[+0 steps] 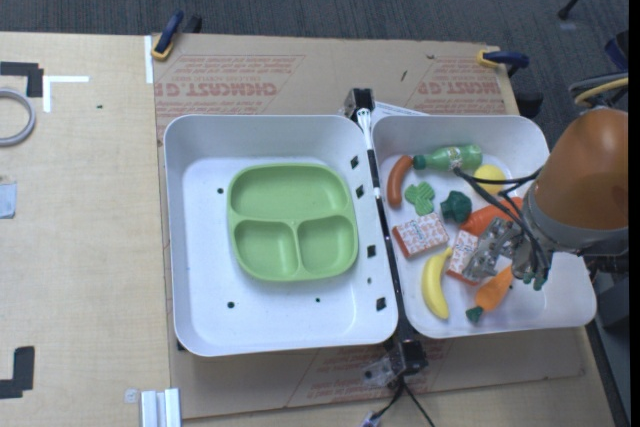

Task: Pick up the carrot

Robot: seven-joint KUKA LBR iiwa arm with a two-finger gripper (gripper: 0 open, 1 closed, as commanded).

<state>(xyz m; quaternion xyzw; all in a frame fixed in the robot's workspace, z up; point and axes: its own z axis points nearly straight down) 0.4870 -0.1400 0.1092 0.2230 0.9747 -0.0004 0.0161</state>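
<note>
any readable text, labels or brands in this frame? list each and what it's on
Red print on the brown cardboard sheet under the bins, behind the left white bin: upside down from this camera, blurred, not reliably readable.
Red print on the same sheet behind the right white bin: same, unreadable.
Small red-and-white printed box in the right bin: markings too small to read.
Second red-and-white box by the hand: unreadable.

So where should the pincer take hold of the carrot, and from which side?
Probably across the carrot's thick orange middle, coming down from above. It lies flat and slanted near the right bin's front wall, green top toward the banana. Close across its narrow width; the pincer hovers just above it.
</note>
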